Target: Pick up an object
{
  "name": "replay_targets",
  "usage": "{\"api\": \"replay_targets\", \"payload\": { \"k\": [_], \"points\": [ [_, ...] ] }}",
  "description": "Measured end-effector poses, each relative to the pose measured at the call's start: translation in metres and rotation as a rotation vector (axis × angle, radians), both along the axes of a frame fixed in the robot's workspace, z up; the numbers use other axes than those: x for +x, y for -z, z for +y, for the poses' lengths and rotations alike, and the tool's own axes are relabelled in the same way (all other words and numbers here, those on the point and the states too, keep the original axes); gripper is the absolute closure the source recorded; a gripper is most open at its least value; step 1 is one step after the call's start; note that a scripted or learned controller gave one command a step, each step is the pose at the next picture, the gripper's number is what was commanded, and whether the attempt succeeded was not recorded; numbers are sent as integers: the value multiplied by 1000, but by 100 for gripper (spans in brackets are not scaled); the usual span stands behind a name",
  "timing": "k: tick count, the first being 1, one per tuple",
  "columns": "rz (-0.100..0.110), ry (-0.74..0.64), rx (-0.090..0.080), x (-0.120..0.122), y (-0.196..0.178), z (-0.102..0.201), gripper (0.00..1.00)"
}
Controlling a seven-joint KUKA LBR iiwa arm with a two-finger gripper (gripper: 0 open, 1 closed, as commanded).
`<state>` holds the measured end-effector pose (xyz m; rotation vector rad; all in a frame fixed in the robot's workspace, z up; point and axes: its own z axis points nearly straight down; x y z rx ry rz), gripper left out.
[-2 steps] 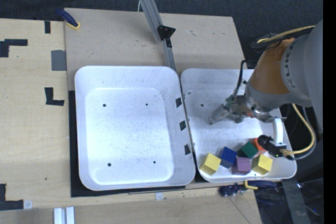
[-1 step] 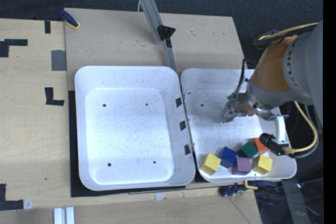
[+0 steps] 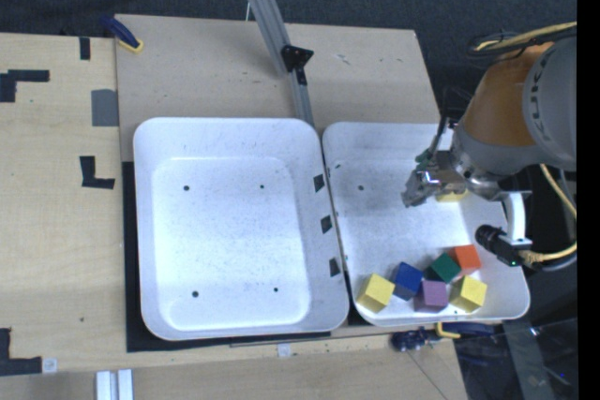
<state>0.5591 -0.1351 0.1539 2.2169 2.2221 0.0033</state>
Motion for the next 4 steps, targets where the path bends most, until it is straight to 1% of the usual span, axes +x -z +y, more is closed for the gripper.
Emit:
{"api": "replay_targets", "payload": {
  "k": [1, 2, 3, 4],
  "points": [
    [-2, -1, 0, 6, -55, 10, 100],
    [-1, 0, -1, 7, -104, 10, 100],
    [4, -4, 2, 16, -103, 64, 100],
    [6, -5, 2, 7, -94, 126, 100]
  ]
}}
